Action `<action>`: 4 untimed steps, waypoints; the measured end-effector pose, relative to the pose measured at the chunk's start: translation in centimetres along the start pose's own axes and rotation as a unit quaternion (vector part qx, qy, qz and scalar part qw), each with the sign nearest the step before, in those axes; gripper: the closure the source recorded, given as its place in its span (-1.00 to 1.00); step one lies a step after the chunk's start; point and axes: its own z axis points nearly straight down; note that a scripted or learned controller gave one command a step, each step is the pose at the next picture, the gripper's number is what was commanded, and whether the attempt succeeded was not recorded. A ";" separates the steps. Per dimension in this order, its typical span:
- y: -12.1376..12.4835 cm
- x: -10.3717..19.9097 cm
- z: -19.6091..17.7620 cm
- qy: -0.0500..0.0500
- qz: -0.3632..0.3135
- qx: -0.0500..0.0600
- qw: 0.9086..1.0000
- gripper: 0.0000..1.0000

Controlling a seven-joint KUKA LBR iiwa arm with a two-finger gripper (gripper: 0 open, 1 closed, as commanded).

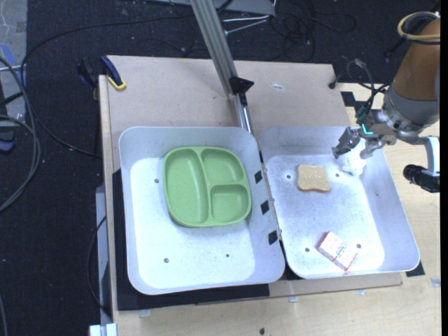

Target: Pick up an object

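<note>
A tan slice of toast (313,178) lies in the upper middle of the right bin (392,222). A small pink and white box (337,250) rests near that bin's front edge. My gripper (354,145) hangs over the bin's far right corner, a little to the right of the toast and apart from it. A small white lump (352,163) sits directly under the gripper, and I cannot tell whether it is touching or held.
The left bin (140,257) holds a green three-compartment plate (208,185). A slanted metal pole (218,40) runs down to the gap between the bins. The grey arm with its orange band (418,68) comes in from the upper right.
</note>
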 end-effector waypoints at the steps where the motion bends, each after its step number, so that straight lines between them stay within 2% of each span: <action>1: 0.1 0.0 -0.1 0.000 0.000 -0.002 1.000 -1.00; 2: -0.6 0.0 6.1 0.000 0.001 0.001 1.000 -1.00; 3: -0.4 0.0 11.1 0.000 0.001 -0.003 1.000 -1.00; 4: -0.1 0.0 9.5 -0.001 -0.001 -0.007 1.000 1.00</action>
